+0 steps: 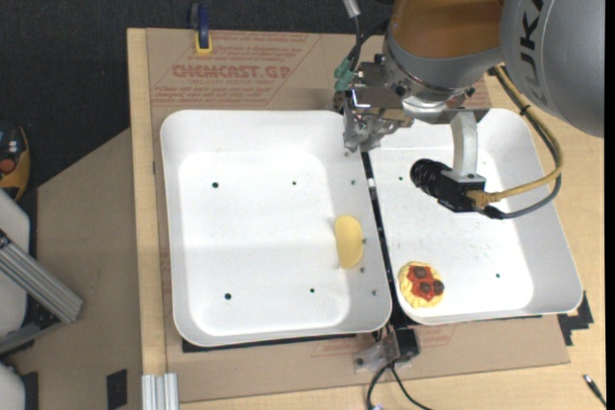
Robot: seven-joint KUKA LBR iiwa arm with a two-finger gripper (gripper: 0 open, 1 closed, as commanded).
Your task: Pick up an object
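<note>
Claw [363,132] hangs over the divider between the bins, near the far edge; can't tell if it's open or closed. Candidates sit well toward the near side: a smooth yellow oval piece [349,241] in the left bin [192,149], hard by the divider, and a flat round pizza-like toy [422,284] in the right bin [538,206].

Risks: the yellow piece looks rounded and slick (likely to squirt out), and the wall beside it could catch the claw. The flat toy offers little to pinch. Bins are glossy white plastic on a cardboard-covered table [259,62].
</note>
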